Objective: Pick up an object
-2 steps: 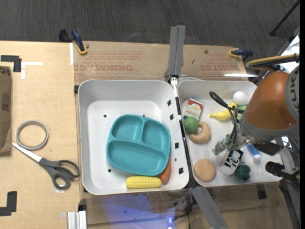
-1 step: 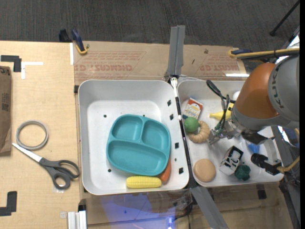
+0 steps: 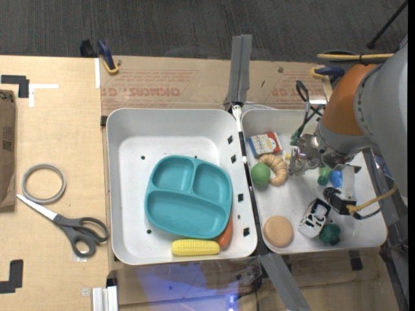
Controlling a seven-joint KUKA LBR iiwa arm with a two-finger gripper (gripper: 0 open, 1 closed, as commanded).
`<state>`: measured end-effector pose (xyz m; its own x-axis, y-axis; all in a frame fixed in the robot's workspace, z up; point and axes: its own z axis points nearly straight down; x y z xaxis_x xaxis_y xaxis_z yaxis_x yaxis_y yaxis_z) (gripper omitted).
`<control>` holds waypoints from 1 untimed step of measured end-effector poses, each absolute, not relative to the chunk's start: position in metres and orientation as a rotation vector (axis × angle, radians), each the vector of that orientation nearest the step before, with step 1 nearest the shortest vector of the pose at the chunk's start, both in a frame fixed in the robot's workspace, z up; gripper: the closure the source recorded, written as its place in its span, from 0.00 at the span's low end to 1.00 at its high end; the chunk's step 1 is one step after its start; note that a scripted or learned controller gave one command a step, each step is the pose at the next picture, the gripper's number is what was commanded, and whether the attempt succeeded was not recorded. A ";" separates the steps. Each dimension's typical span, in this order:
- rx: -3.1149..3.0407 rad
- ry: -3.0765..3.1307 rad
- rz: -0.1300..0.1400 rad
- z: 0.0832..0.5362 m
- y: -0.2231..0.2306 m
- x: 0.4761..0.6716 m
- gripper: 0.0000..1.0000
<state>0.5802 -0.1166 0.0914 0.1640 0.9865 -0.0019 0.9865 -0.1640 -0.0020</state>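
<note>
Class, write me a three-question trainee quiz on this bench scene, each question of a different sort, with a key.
1. True or false: the teal divided plastic tray lies in the right white bin.
2. Which touches the tray's near edge: A yellow corn cob, B grey-handled scissors, C tape roll?
3. Fill in: the green ball sits beside a tan ____-shaped toy.

Key: 1 false; 2 A; 3 ring.

The gripper (image 3: 299, 162) is lowered into the right bin (image 3: 369, 238); a croissant (image 3: 279, 169) and ball (image 3: 260, 174) are found just left of it.
</note>
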 end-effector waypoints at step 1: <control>-2.397 -2.030 0.005 0.091 -0.117 0.580 0.00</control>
